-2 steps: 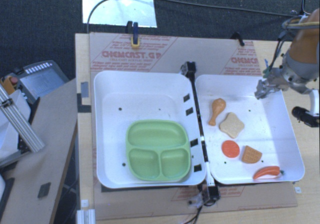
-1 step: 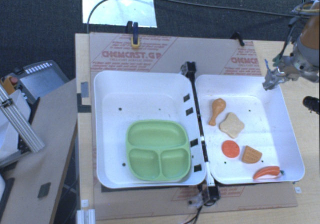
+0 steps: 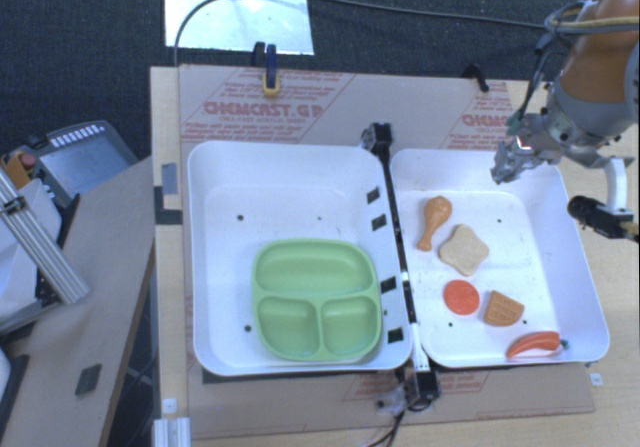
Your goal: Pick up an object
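**Gripper above the right bin's far corner**

Gripper (image 3: 510,163) hung over the far right corner of the right bin (image 3: 570,235), carried by the grey arm (image 3: 590,75) with its orange band. Whether it was wide or narrow could not be told from this angle, and nothing showed between its tips. Below and to the left, a toy drumstick (image 3: 433,221) lay on the bin floor, well apart from the gripper. Just beside the drumstick lay a slice of toy bread (image 3: 464,250). Nearer the front lay a red disc (image 3: 461,297), a small brown wedge (image 3: 503,309) and a red sausage (image 3: 533,344) at the front edge. The left bin (image 3: 230,195) held a green divided tray (image 3: 316,300).
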